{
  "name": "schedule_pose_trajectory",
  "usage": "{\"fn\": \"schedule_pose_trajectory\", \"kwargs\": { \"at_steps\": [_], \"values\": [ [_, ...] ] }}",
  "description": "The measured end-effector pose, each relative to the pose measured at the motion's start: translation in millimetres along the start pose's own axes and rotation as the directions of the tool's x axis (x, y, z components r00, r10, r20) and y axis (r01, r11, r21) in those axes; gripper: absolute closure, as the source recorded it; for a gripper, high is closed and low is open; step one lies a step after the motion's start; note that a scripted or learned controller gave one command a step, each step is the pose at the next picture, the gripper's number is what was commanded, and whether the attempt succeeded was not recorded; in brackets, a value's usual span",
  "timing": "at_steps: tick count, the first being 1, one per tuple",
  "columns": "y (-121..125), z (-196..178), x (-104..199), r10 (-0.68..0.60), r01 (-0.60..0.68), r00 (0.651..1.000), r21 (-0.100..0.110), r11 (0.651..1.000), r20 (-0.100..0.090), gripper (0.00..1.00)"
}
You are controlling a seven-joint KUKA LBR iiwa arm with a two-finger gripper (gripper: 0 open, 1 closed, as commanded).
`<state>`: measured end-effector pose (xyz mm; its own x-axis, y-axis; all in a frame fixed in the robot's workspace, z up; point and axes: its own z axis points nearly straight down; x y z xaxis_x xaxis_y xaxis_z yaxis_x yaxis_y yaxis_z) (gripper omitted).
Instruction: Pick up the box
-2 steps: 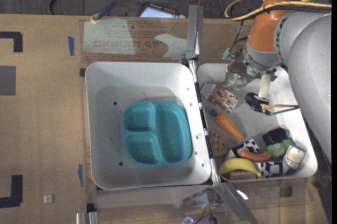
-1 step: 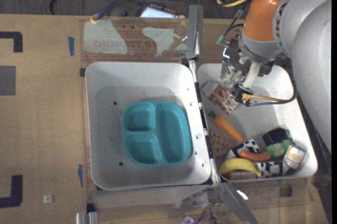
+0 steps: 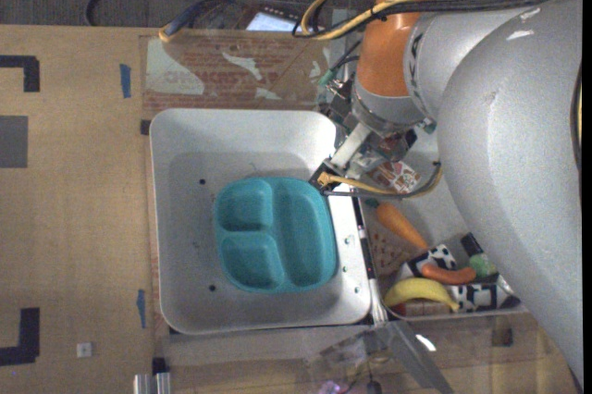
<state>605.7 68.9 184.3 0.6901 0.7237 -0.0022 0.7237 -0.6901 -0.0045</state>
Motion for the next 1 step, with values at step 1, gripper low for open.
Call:
{"fn": "schedule_pose_trajectory", "kwargs": {
  "at_steps": [1],
  "values": [
    [11.8,-42.7,65.9,0.488,-0.488,0.873,-0.002,0.873,-0.007,1.00]
  ]
}}
